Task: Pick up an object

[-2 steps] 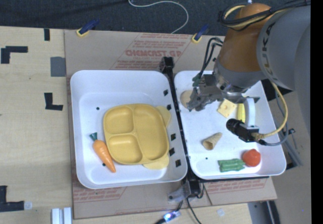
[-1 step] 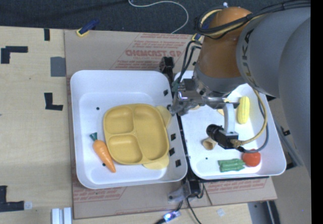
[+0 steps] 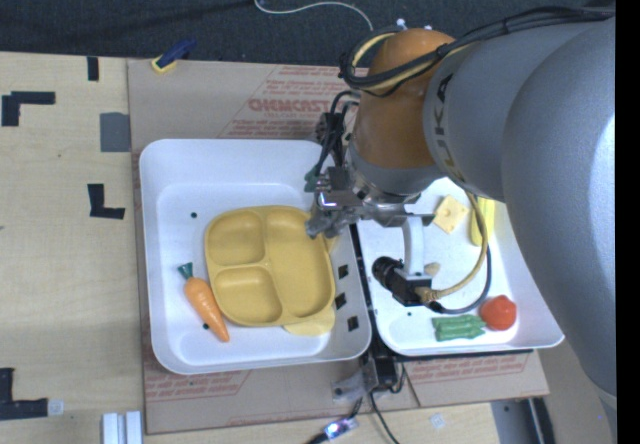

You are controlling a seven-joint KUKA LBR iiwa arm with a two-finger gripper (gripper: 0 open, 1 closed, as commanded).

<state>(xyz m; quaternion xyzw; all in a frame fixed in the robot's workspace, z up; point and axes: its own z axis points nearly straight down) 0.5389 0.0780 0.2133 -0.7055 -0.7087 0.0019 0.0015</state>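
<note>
A brown cardboard sheet [image 3: 200, 102] covers the wooden bench, carrying two shallow white plastic bins. In the left bin [image 3: 165, 232] lies a yellow divided plastic tray [image 3: 265, 267], with a small orange toy carrot [image 3: 207, 307] just beside its lower left corner. The right bin [image 3: 530, 317] holds a pale yellow wedge like cheese [image 3: 451, 215], a red tomato-like ball [image 3: 498, 312] and a green flat piece [image 3: 458, 329] near its front edge. The grey arm's gripper [image 3: 325, 217] hangs at the tray's upper right corner; from here I cannot tell how it is set.
</note>
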